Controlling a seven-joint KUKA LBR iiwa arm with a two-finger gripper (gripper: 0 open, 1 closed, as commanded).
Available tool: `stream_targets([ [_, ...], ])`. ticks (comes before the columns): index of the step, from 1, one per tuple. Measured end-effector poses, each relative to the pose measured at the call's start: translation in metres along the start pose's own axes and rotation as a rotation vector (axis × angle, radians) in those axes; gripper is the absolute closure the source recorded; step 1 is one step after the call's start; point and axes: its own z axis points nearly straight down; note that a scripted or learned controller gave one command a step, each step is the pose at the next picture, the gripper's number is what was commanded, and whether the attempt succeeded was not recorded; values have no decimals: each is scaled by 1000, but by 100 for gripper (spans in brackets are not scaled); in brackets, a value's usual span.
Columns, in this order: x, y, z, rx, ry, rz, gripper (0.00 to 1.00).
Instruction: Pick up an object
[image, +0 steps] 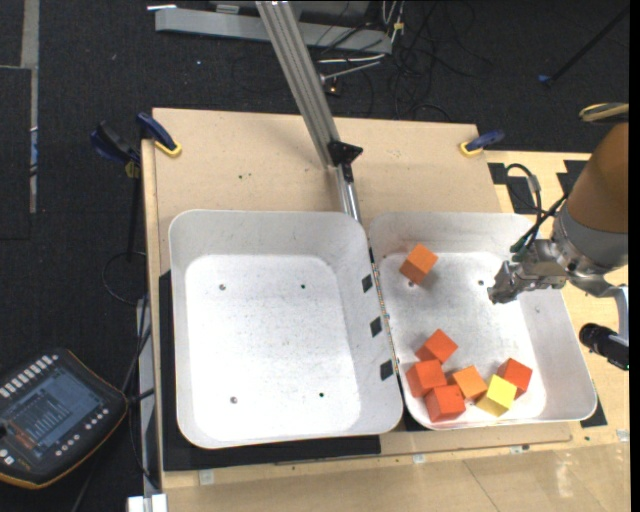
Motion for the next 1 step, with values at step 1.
stream_targets([
  [1, 59, -1, -13, 5, 4, -6, 100],
])
